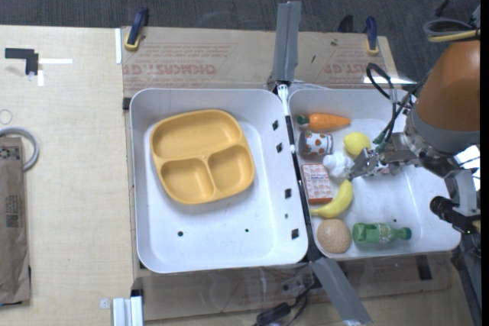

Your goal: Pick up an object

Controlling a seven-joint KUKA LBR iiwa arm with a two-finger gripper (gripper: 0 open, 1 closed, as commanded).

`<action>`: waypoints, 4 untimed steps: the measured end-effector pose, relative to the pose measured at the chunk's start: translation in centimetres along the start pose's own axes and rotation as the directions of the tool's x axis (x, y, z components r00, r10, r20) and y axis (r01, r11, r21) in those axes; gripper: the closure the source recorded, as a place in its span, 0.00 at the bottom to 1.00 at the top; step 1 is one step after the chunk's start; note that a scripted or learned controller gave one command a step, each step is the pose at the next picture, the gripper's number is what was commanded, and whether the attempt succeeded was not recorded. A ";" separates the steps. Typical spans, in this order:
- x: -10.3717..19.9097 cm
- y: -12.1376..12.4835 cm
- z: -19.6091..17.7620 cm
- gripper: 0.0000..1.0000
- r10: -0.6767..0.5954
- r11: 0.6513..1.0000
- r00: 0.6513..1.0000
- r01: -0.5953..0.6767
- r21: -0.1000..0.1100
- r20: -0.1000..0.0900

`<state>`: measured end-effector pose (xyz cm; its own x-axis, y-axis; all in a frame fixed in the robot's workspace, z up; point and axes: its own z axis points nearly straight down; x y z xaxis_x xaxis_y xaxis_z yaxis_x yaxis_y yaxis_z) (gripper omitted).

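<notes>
Camera view: your gripper (365, 164) hangs in the right bin (428, 240); finger spread unreadable. The banana (338, 200) lies just near-left, long axis slanting far-right.

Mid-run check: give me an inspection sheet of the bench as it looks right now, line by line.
Surface: two white bins side by side; left bin, right bin.
Job's things: right bin holds carrot, lemon, banana, green bottle, tan round item, small carton, small jar.
Clutter: yellow divided plate in left bin.
Grippers: gripper low in right bin near lemon and banana; fingers unclear.
Cables: black cables by the arm.
Surroundings: cardboard, blue clamps, brown bag.
</notes>
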<state>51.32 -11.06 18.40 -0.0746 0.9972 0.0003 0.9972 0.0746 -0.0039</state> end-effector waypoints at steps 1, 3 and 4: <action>1.0 -3.3 8.4 0.00 -0.411 0.912 0.912 0.411 -0.008 0.004; 1.3 3.0 9.3 0.00 0.084 0.996 0.996 -0.084 -0.002 0.001; 1.2 3.0 8.4 1.00 0.086 0.996 0.996 -0.086 -0.001 0.002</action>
<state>54.17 -9.62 9.94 0.0111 0.9999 -0.0017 0.9999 -0.0111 -0.0032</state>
